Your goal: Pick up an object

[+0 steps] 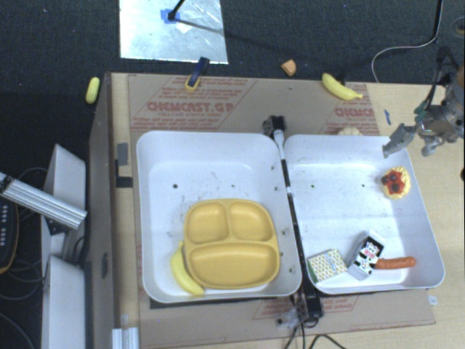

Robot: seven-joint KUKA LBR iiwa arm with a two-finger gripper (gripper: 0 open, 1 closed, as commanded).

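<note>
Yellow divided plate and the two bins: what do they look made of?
Yellow divided plate: looks like moulded plastic, matte to satin; one even colour, rounded rims, soft highlights. Left bin and right bin: probably thin formed plastic, white and slightly glossy; rounded corners, thin lips, faint sheen. Coated metal can't be ruled out from this view.

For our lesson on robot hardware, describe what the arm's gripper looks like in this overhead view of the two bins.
At the view's right edge, the two-finger gripper is grey metal, with pale, blunt fingers spread below a boxy, darker body. Thin dark cables run above it. It is small and blurry, so no markings can be made out.
</note>
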